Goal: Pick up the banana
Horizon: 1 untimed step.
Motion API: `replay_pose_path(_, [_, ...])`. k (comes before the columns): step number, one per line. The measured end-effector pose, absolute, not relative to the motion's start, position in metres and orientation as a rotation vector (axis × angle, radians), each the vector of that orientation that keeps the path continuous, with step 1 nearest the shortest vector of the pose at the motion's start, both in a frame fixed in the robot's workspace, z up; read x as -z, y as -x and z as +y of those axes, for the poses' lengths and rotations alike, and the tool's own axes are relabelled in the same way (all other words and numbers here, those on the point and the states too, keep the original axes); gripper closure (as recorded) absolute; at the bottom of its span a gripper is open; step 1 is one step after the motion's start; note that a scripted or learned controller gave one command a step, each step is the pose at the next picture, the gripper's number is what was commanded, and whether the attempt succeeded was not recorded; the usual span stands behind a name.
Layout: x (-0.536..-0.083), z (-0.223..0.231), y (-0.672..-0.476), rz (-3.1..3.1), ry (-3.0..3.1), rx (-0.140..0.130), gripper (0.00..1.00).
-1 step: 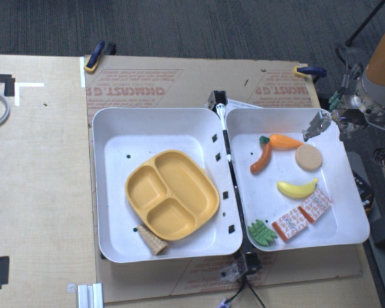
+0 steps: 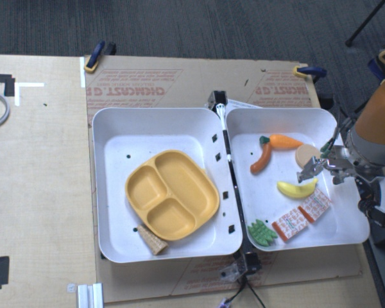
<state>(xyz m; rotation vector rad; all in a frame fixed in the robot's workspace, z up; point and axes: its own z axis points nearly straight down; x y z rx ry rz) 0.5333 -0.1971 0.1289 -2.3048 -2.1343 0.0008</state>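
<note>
One gripper reaches in from the right over the right-hand bin, its metal fingers pointing left and sitting just above the right end of the banana; how wide it stands cannot be made out at this size, and nothing is seen clamped in it. The banana lies on the floor of that bin, roughly in its middle, curved, with its tips turned up and its left end well clear of the gripper. A round tan piece rests just above the gripper's tip, partly hidden by it. Further up and left, an orange carrot lies across the bin, touching the top of a reddish sausage that slants down to the left. Below the banana, a red-and-white packet lies beside a second such packet, and a green leafy piece sits at the bin's lower left corner. Behind the gripper, the grey arm with its orange band leaves the view at the right. The left bin holds a yellow divided plate, with a brown cracker-like piece tucked against its lower edge.
</note>
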Motion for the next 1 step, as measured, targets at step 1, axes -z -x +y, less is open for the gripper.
replay_pose_path(1, [-0.0926,-0.1695,-0.5467,-2.424,1.999,0.0,0.0])
